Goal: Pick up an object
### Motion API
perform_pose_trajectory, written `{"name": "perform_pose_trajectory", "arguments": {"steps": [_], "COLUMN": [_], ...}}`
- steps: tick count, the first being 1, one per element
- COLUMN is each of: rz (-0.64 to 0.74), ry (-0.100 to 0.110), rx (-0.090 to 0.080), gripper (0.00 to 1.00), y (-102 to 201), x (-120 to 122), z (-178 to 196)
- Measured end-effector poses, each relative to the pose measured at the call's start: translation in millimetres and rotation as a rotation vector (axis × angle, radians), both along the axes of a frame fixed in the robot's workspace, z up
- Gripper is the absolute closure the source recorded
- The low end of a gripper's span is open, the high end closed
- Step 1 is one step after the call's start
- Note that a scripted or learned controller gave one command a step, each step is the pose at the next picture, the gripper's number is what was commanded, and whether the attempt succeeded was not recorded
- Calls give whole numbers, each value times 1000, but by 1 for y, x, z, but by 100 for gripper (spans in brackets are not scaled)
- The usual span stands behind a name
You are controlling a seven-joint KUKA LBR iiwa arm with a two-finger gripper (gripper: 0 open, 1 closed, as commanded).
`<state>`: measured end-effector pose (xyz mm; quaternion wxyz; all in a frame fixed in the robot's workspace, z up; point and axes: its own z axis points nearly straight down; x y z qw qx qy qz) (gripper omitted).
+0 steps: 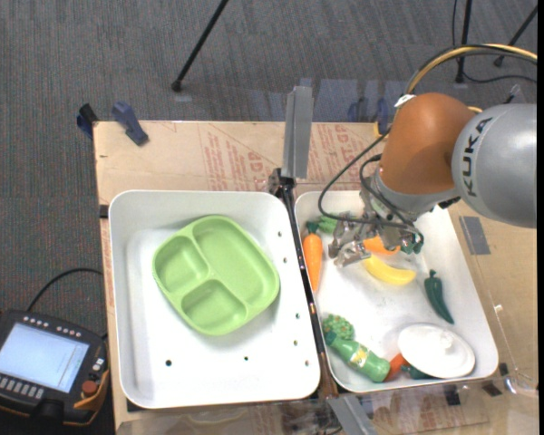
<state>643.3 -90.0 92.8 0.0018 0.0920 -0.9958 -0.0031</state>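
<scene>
Light is even and fairly bright, falling from above. The two white bins [127,243] read almost blown out, with faint glare along their rims. Shadows are soft and short (the green plate [216,274] casts a pale one on the bin floor). The orange band [426,143] carries a dull sheen. Detail is slightly soft overall, grainy on the dark carpet [72,43].

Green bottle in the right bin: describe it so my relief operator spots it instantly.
Find the right bin, then its near-left corner. The green bottle lies there on its side, left of the white lid. Unlike the dark green pepper nearby, it has a yellow label.
</scene>
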Motion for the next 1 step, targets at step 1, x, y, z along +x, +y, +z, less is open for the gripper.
{"name": "perform_pose_trajectory", "arguments": {"steps": [1], "rz": [-209], "ry": [-10], "rx": [-4], "gripper": [100], "y": [33], "x": [3], "z": [127]}}
